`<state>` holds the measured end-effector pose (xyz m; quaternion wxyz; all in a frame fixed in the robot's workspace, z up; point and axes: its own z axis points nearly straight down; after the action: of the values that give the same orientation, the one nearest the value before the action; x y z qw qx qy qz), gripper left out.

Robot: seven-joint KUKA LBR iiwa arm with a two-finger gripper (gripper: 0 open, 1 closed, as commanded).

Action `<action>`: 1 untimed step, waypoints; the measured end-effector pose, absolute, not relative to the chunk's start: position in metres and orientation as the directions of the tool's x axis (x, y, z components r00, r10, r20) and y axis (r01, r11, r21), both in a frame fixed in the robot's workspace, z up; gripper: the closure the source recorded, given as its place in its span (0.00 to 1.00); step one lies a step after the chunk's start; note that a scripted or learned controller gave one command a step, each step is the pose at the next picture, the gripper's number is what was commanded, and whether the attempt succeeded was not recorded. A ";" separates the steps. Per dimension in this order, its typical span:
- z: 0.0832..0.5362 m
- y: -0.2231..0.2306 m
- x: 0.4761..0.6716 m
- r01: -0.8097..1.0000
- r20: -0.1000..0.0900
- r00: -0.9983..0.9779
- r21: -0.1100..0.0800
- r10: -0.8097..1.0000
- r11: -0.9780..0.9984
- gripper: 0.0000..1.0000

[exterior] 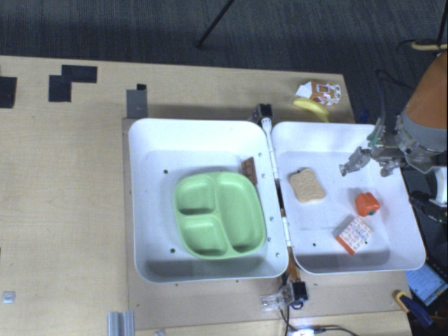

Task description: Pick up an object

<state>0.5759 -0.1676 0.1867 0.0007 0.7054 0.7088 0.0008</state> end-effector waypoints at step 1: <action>0.085 -0.140 0.634 1.000 0.000 -0.006 0.005 1.000 0.006 0.00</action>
<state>0.6344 -0.1399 0.0855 0.0017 0.7050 0.7092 0.0017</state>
